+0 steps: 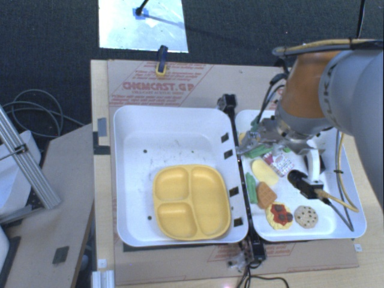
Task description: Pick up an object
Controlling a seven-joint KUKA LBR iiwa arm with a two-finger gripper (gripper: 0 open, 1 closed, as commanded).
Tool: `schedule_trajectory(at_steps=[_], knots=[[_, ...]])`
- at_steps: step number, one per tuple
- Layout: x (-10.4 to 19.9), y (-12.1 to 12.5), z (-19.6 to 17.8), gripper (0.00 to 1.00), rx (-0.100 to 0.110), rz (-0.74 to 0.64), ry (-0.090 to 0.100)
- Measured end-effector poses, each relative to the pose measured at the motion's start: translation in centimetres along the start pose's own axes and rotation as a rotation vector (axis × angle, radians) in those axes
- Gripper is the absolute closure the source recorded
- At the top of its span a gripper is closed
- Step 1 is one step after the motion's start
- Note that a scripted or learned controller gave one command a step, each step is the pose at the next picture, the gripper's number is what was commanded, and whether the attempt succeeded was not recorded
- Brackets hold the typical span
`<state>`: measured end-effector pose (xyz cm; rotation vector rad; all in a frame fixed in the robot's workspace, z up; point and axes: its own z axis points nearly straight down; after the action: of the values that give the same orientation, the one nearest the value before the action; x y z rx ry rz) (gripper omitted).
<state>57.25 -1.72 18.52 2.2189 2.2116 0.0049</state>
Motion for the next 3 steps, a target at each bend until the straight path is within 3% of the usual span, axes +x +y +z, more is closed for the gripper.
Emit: schedule_trajectory(at_steps=[1,2,3], knots=[[5.9,-3.8,0.1,0.0,0.011,-0.011,0.006],[14.6,-2.5,2.7,0.0,0.008,-0.016,0.007],[21.4,-7.5,2.0,0.0,0.011,-0.015,0.008]])
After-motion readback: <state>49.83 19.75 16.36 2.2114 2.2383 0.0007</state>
